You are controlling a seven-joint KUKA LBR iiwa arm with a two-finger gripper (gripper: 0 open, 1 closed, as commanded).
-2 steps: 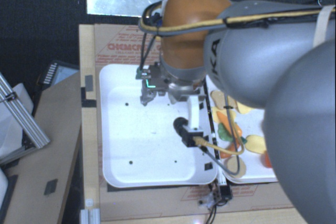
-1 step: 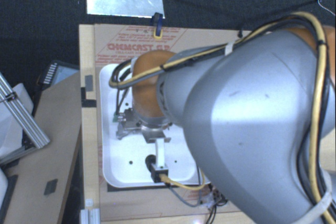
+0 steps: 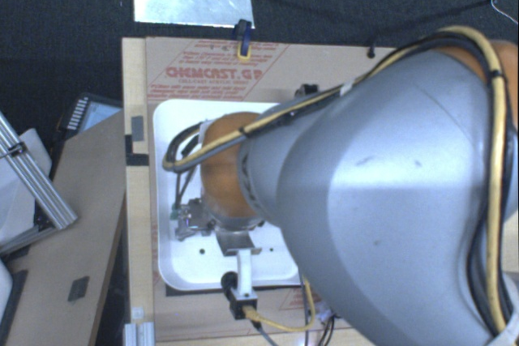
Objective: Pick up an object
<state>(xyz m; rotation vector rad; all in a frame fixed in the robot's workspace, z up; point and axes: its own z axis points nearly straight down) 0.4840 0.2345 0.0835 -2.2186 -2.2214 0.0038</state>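
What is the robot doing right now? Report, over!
Wrist hanging over the white bin; open or shut, can't tell. Thing to pick: can't tell either. Big grey arm hides most of the bin.

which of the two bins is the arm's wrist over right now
The view's left white bin: the arm's orange band hangs above it. The grey arm hides the other.

White bin [image 3: 166,174], seen from above: bare floor shows as a narrow strip along its 9 o'clock wall and a wider patch toward 7 o'clock. The grey arm [image 3: 389,190] overhangs the centre and everything from 12 to 5 o'clock. Its cable loop [image 3: 173,151] crowds the 10 o'clock corner.
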